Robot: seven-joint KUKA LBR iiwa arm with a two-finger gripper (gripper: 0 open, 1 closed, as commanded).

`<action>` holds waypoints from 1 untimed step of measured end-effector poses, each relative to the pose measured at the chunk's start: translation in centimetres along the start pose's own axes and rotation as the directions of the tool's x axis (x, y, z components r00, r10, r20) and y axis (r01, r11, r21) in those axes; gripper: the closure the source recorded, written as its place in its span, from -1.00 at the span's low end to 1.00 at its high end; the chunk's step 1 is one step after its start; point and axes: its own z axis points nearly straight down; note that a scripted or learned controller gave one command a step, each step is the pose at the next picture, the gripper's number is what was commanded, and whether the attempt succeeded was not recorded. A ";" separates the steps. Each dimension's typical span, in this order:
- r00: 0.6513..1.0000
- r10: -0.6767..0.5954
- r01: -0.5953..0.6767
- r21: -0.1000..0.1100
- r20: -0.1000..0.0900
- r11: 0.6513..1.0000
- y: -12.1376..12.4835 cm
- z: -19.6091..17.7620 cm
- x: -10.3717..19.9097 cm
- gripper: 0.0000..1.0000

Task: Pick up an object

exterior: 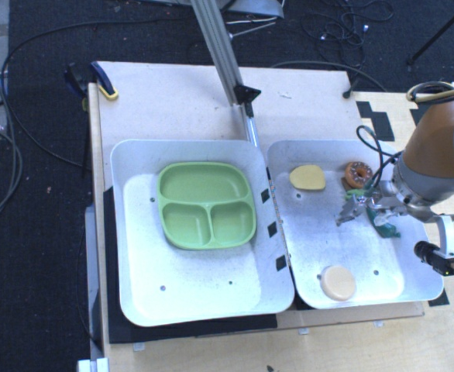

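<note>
We are seeing the gripper (356,208) hovering low in the right bin (312,273) near a teal object (385,225), claw state unclear, nothing apparently lifted yet.

Yellow piece (307,178), brown doughnut (357,174) and cream round (338,282) lie in right bin (308,231).

You see a pale green tray (208,204), a yellow piece (307,178), a brown-orange doughnut (358,174), and a cream disc (338,283) in white bins (142,285).
</note>
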 end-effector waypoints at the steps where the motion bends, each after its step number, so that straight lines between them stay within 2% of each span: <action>1: 1.000 0.000 0.000 -0.005 0.003 1.000 0.1 3.7 0.0 -1.00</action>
